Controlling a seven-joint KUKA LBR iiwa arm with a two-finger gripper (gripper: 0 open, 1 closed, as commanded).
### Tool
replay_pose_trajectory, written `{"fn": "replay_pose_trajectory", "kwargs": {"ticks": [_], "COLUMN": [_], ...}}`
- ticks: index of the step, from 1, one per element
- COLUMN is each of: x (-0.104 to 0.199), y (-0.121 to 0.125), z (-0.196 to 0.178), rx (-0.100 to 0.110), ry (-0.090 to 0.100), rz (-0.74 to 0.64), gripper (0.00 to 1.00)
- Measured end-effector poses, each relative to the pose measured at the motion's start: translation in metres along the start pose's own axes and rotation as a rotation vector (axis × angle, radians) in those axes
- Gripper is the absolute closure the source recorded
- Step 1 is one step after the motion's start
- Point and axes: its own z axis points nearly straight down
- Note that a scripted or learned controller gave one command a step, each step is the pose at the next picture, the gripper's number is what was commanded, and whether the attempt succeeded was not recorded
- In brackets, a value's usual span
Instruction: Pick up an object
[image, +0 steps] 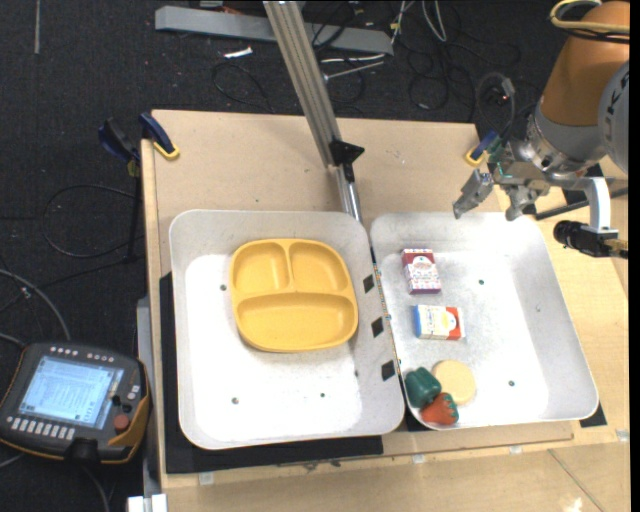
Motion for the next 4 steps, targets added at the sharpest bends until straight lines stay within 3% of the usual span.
{"fn": "replay_pose_trajectory", "kwargs": {"ticks": [1,3,4], "x": [0.0,0.0,0.001], "y": [0.0,-0.002,0.0], "z": [0.0,0.088,0.135], "rx": [0.0,0.004,-0.004], "ry": [0.0,0.0,0.002], "rz": [0.0,0.003,0.001], "gripper": [0.0,0.0,0.0]}}
